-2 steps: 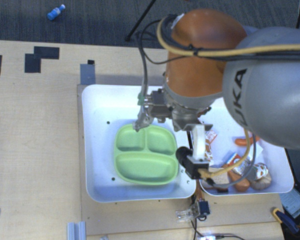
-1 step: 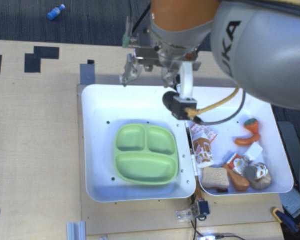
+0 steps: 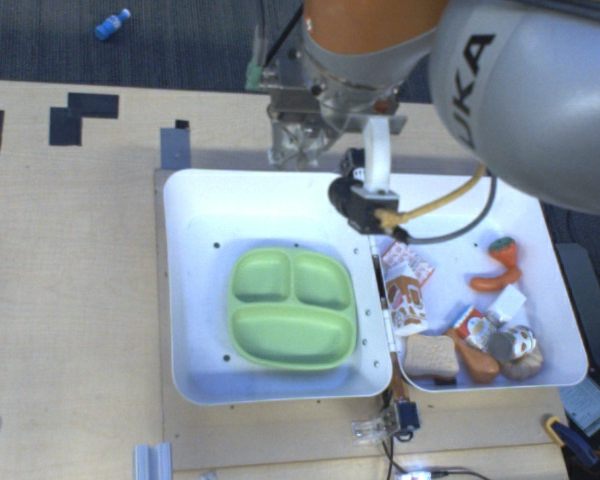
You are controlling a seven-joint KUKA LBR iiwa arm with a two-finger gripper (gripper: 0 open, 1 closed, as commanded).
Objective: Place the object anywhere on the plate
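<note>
A light green divided plate [image 3: 292, 308] lies in the left white bin [image 3: 195, 268], with nothing on it. My gripper [image 3: 302, 146] hangs over the back rim of that bin, well behind the plate, and looks blurred. The right bin [image 3: 540, 228] holds the loose objects: two red-and-white snack packets [image 3: 407, 286], an orange carrot [image 3: 503, 253], an orange sausage [image 3: 492, 281], a tan bread slice [image 3: 431, 359] and several small items at the front right. Nothing shows under the gripper.
A black fitting with a yellow cable [image 3: 365, 206] hangs from the wrist over the divider between the bins. The big grey arm body [image 3: 520, 78] covers the upper right. A small blue object [image 3: 111, 24] lies on the dark floor at the far left.
</note>
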